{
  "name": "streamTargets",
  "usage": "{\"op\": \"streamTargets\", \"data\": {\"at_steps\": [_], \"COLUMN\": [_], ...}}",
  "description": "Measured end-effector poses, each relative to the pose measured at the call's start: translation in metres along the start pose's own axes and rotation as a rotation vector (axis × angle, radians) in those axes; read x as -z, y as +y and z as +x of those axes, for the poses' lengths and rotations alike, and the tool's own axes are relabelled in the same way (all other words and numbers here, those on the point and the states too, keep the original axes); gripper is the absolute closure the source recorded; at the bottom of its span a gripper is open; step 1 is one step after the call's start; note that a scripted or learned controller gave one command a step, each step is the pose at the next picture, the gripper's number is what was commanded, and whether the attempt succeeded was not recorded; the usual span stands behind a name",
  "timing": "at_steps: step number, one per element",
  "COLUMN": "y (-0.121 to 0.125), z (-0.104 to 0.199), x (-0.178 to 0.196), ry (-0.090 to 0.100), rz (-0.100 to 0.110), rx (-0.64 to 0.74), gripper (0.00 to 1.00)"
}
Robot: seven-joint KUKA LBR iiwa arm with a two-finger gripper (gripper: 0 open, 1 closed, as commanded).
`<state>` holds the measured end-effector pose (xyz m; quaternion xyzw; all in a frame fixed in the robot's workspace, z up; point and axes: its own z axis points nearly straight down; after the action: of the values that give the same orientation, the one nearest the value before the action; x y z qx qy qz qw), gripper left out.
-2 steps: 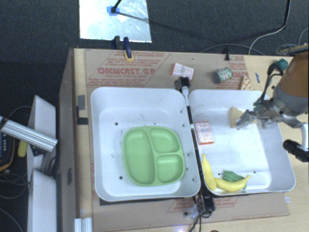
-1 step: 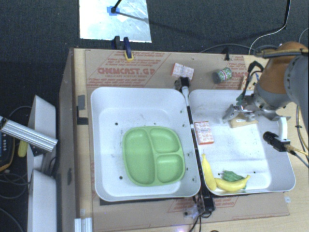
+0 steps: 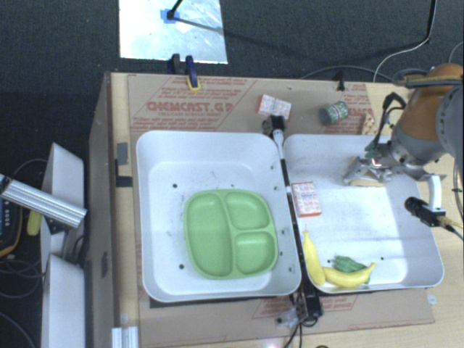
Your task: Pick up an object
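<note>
Two white bins sat side by side on the bench: left bin and right bin. One arm, grey w/ orange band, reached in from the right, its gripper low over the upper part of the right bin. The fingers looked spread apart, tips at or near the bin floor, nothing seen between them; whether they touched the floor couldn't be told.

Count in the right bin: 1 small red-and-white card box, left of and a bit below the fingers, near the divider; 2 bananas, well below the fingers at the front-left corner; 1 green leafy item, lying on the bananas.

Left bin: 1 green divided plate w/ 3 compartments, far left of and below the fingers.

Outside the bins, on the board: 1 small can lying above the fingers, 1 patterned packet up and to the left.
</note>
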<state>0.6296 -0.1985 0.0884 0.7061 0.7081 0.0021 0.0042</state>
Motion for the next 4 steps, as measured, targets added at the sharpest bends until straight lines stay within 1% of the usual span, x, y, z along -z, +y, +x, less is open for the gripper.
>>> {"op": "streamTargets", "data": {"at_steps": [1,2,3,4], "y": [0.041,0.045,0.045,0.027], "z": [0.041,0.04,0.04,0.055], "x": [-0.001,0.014,0.013,0.009], "ry": [0.002,-0.002,-0.002,0.002], "rz": [0.001,-0.011,-0.01,0.007], "rx": [0.003,0.008,0.009,0.002], "gripper": [0.0,1.0,0.0,0.0]}}
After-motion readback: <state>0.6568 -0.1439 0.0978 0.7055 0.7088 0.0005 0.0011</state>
